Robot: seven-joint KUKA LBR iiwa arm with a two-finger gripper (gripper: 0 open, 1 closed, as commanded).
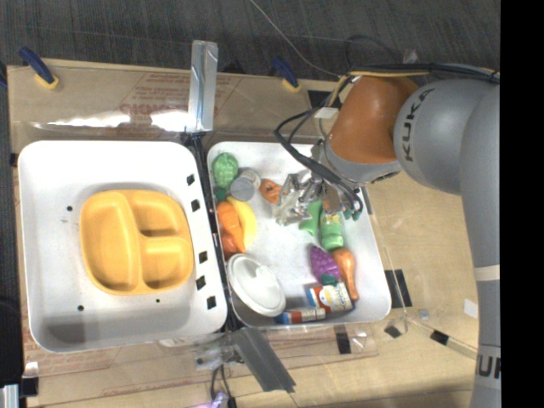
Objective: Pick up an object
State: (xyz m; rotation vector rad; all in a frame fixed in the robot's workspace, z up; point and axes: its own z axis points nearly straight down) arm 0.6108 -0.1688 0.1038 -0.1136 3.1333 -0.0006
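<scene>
My gripper [299, 201] hangs low over the upper middle of the right bin [374, 253], its metal fingers pointing down and to the left. Just right of it lies a green bottle-like object [327, 225], touching or nearly touching the gripper. A small orange piece [270, 190] lies just left of it. I see nothing between the fingers. Also in this bin are a green leafy toy [225, 169], a grey can [245, 184], a yellow banana [244, 219], an orange toy [229, 226], purple grapes [323, 262], a carrot [346, 269] and a white bowl [255, 285].
The left bin [42, 228] holds a yellow divided tray [136, 238]. A small printed carton [330, 297] and a red-and-blue marker [302, 316] lie at the right bin's front wall. The grey arm [442, 134] with its orange band [365, 121] covers the bin's upper right corner.
</scene>
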